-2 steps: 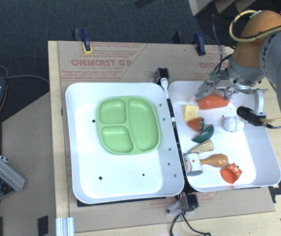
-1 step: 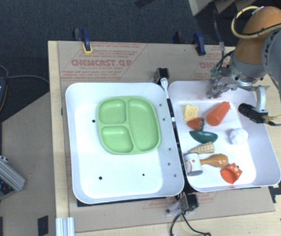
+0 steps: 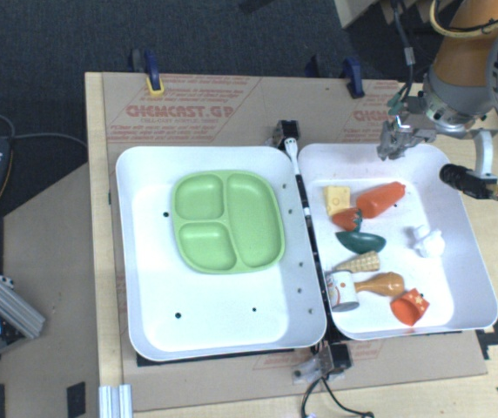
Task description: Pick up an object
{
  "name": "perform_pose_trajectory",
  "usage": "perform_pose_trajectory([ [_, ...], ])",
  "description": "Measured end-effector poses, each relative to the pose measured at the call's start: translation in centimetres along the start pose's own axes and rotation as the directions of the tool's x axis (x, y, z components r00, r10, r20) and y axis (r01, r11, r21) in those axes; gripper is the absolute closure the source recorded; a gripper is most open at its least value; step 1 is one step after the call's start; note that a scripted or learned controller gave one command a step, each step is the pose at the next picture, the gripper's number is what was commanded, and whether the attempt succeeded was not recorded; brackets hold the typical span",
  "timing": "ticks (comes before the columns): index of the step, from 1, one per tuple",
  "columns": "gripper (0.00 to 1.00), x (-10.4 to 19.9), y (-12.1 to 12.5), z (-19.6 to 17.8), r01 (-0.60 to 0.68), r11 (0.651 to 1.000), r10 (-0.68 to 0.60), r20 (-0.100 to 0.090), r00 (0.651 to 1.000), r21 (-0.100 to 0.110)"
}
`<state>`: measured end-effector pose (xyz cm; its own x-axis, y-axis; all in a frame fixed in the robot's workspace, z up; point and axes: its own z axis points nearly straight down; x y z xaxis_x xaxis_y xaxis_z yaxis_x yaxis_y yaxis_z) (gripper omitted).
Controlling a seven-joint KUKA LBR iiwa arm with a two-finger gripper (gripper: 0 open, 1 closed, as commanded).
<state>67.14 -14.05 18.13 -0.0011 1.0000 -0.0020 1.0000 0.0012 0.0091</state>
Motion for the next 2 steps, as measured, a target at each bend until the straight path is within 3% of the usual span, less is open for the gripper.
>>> perform_pose_trajectory([
  [1,1.0,0.0,0.2,-4.8,0.0,1.0,0.0,0.0,1.0,0.001],
  [2,1.0,3.5,-2.9,-3.9,0.002,1.0,-0.002,-0.004,1.0,0.013],
])
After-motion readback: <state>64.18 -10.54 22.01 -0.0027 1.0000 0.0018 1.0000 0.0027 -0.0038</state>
